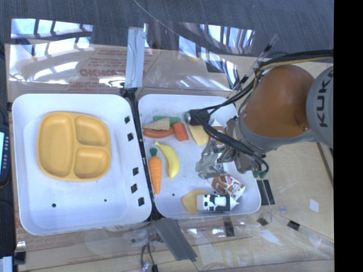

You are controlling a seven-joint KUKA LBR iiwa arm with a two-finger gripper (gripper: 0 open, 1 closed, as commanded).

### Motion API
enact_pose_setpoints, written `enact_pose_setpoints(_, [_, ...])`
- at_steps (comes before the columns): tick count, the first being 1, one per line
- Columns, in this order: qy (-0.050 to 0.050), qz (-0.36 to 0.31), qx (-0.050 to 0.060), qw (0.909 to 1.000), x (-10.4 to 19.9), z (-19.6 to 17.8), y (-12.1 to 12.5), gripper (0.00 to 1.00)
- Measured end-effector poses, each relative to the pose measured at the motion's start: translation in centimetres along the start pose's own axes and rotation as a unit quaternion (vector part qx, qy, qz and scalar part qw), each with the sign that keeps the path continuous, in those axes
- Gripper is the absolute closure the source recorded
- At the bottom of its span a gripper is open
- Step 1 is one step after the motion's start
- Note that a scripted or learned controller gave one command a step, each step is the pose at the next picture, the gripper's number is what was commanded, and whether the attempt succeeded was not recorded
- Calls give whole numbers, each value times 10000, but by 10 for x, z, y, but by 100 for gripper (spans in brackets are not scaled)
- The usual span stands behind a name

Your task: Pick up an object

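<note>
The right bin [170, 208] holds several toy foods: a banana [169, 158], a carrot [155, 173], a hot dog [157, 132], a sandwich wedge [164, 121], a small red piece [180, 131], a pale yellow piece [198, 134], a red-and-white snack packet [228, 186], and a black-and-white carton [216, 203] lying on a yellow piece [191, 199]. My gripper [209, 163] hangs low over the right half of this bin, just above the snack packet and to the right of the banana. The wrist and cables cover much of it.
In the left bin [34, 208] sits a yellow divided plate [74, 145]. A black divider with clips [136, 157] runs between the bins. The arm's orange band [281, 103] looms over the right bin's far right corner. Clear plastic sheeting borders the bench.
</note>
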State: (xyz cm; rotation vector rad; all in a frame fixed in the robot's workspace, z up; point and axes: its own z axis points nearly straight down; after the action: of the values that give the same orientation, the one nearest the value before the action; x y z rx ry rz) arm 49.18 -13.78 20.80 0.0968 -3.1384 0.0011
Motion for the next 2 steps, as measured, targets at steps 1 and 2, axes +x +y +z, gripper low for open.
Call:
enact_pose_setpoints(1, [0,748,-8,9972,-70,55,2,100])
enact_pose_setpoints(2, [-12,747,-3,9972,-71,53,1,0])
